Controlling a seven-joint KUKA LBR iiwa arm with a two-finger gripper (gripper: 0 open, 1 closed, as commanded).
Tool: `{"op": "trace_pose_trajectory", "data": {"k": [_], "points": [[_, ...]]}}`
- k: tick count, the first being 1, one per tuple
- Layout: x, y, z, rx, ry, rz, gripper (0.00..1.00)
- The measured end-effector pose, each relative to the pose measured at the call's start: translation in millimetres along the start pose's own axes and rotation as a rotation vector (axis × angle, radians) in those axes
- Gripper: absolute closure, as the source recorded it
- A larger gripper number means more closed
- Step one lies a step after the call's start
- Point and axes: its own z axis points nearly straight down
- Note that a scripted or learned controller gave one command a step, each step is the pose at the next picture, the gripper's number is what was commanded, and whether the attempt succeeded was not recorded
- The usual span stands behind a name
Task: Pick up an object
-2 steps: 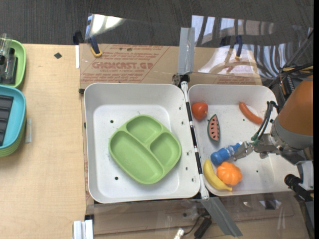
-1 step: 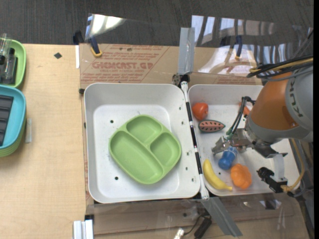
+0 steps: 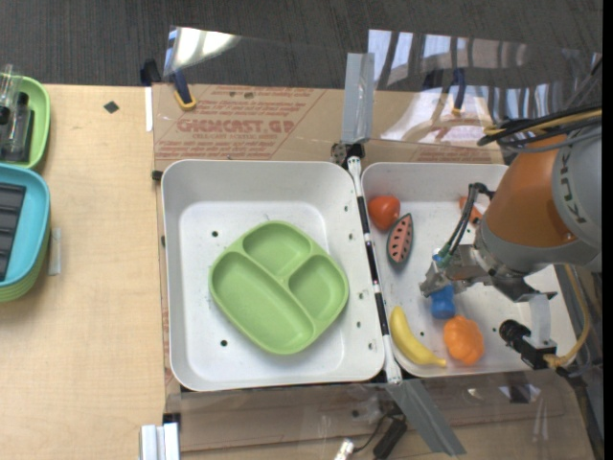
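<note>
pincer (image 3: 436,283) sits low in the right bin (image 3: 421,182), directly over a small blue object (image 3: 442,304) that shows just below its tip. cannot tell from this slant whether the pincer is spread or pressed together, and nothing can be seen pinched in it. judged step: descent onto the blue object for a grasp. neighbours relative to the pincer: orange fruit (image 3: 464,339) just below and to its right, near the blue object; banana (image 3: 412,339) below and slightly left; watermelon slice (image 3: 399,239) above left; tomato (image 3: 383,210) further above left. left bin (image 3: 182,257) with the green divided plate (image 3: 279,287) lies well to the left, not relevant. to do this well: centre on the blue object before closing, keep the approach vertical so it is not nudged toward the orange fruit, close fully, then lift straight up and check that the object rises with the tip. risk: the object is small, so it could slip out or be pushed aside.
</note>
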Motion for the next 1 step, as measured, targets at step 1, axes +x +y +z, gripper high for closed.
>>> {"op": "trace_pose_trajectory", "data": {"k": [1], "points": [[46.0,44.1,-91.1,0.000,-0.002,0.235,1.00]]}}
